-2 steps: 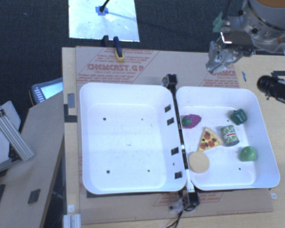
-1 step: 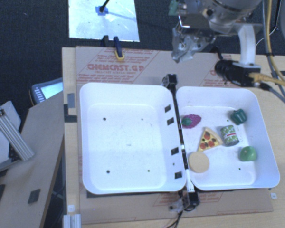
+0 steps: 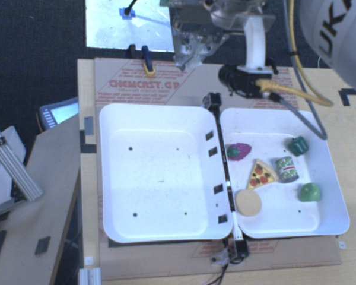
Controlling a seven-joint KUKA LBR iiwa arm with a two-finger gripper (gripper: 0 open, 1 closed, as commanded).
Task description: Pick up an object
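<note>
Bright, even light is falling from overhead, washing the two white bins (image 3: 160,177) almost to pure white, so their rims are losing detail. Above the bins, a shiny metal sheet (image 3: 127,16) is throwing back pale bluish glare. Shadows are staying soft and short, hugging the small toys in the right-hand bin. The arm (image 3: 225,5) above the bins is looking smeared and soft. Everything is reading slightly grainy, and the floor beyond the sheet is sinking into dark.

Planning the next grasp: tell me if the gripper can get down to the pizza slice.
Probably yes. The pizza slice lies flat in the right bin, nothing covering it; the gripper hangs beyond the bins.
</note>
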